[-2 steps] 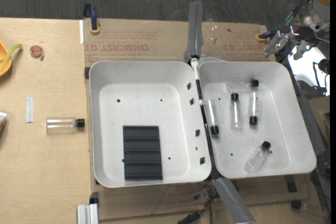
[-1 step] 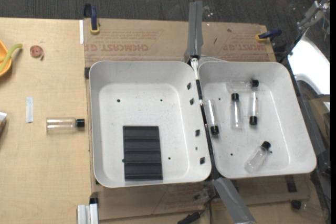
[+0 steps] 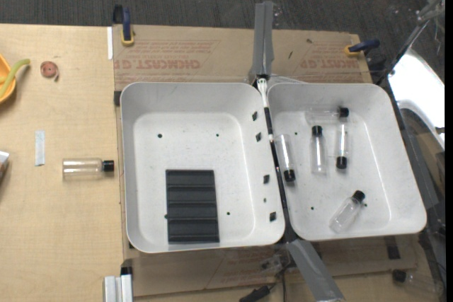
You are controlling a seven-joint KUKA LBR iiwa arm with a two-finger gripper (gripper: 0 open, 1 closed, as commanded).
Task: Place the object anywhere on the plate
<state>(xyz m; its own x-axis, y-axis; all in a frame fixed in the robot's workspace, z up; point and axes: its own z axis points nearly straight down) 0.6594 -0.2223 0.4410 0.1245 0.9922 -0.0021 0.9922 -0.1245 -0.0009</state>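
A black ribbed rectangular plate (image 3: 191,206) is seen lying in the lower part of the left white bin (image 3: 141,124). Five clear plastic vials with black caps (image 3: 317,148) are spread across the right white bin (image 3: 396,173), well apart from the plate. A pale shape at the right edge is possibly the arm (image 3: 419,85). Whether the hand is apart or together cannot be told.
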